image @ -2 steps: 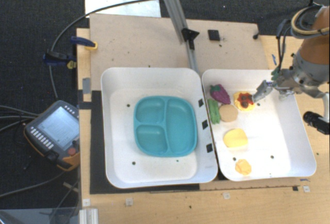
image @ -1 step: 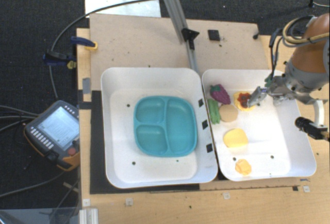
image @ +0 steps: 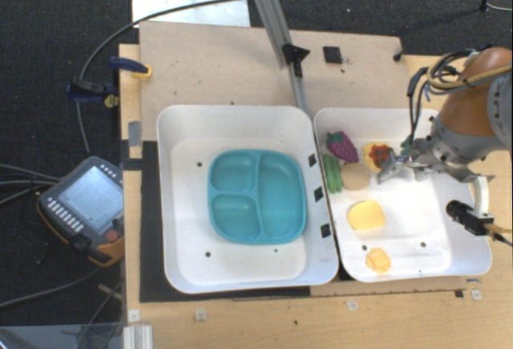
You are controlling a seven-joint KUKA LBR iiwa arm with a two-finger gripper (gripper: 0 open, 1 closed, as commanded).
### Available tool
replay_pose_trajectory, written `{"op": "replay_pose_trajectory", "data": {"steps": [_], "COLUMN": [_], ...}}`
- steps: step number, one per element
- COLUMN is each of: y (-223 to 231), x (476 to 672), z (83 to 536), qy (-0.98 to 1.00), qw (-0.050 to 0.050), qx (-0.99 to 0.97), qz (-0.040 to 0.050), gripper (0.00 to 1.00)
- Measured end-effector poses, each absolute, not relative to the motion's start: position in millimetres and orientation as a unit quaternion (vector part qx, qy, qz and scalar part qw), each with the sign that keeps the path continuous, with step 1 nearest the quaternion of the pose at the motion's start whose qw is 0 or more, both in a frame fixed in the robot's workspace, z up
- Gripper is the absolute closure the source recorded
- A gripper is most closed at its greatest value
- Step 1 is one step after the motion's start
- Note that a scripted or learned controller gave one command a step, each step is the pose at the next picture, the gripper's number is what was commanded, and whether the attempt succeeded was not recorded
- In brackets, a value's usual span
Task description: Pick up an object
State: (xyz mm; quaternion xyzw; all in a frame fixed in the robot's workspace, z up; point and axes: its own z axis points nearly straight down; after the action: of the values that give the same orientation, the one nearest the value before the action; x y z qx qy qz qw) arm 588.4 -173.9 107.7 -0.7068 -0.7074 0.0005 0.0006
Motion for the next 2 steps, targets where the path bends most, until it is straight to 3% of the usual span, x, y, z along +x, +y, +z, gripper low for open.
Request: {"op": "replay_pose_trajectory", "data": {"steps": [1,2], "y": [-175,-174], "x": [590.3,593.3], "z": [87,100], "qy": [-0.707,-0.708], "qw": [-0.002,-0.005], "qx": [-0.707,-0.707], "qz": [-0.001,-0.0045], "gripper": [0.0,1.0]}}
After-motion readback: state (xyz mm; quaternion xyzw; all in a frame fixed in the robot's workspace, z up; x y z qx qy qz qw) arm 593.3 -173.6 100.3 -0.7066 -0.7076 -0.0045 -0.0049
